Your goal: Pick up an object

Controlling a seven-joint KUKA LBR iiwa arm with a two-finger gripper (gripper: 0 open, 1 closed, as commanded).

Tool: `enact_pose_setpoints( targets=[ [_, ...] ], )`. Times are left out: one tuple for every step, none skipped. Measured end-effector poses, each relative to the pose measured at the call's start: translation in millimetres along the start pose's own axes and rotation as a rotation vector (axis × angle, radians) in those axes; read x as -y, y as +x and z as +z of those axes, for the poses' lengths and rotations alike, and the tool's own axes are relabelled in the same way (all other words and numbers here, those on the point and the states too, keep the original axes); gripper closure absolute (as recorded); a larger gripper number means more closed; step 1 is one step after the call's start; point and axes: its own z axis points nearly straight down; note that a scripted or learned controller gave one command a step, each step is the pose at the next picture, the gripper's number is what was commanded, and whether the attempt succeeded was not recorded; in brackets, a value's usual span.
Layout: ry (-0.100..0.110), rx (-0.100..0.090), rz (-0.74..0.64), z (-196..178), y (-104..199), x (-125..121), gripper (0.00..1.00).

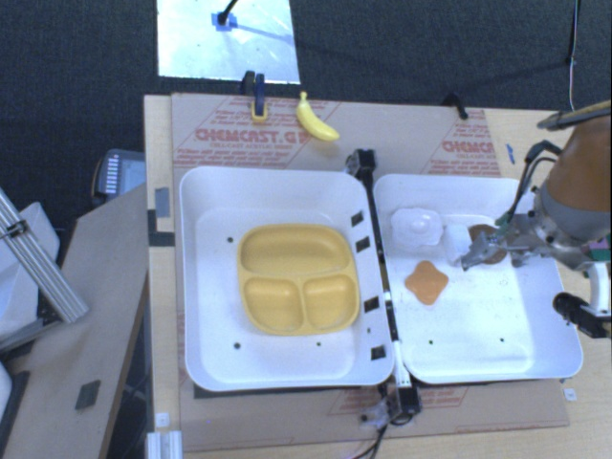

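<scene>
Two shallow white bins sit side by side on a bench topped with a printed cardboard sheet (402, 132). At the near edge, a tangle of cables and clips (394, 407) marks the seam between them. Filling much of the left bin (206, 352) is a yellow divided plate (295, 277) — one long compartment at the far side, two smaller ones nearer the camera. An orange, star-like object (426, 281) lies flat on the floor of the right bin (497, 352), toward its left half, with a pale, translucent white object (417, 228) just beyond it near the far wall. From the right, the grey arm with its orange band (585, 165) reaches over the right bin, its gripper (481, 250) low above the bin floor, near the orange object but apart from it — to that object's right and slightly farther back. A brownish patch shows just beside the fingertips; whether the fingers are spread or closed cannot be told from this angle. Outside the bins, a yellow banana (316, 121) rests on the cardboard at the far edge, next to a yellow-and-black clamp (256, 98).
</scene>
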Motion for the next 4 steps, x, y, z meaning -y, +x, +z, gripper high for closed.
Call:
enact_pose_setpoints(
  targets=[
    [0.000,-0.001,0.000,57,10,2,0.00],
    [-0.005,0.002,0.001,43,9,0,1.00],
    [-0.008,0.002,-0.002,-10,11,8,1.00],
    [-0.011,0.002,-0.004,-73,17,9,1.00]
  ],
)
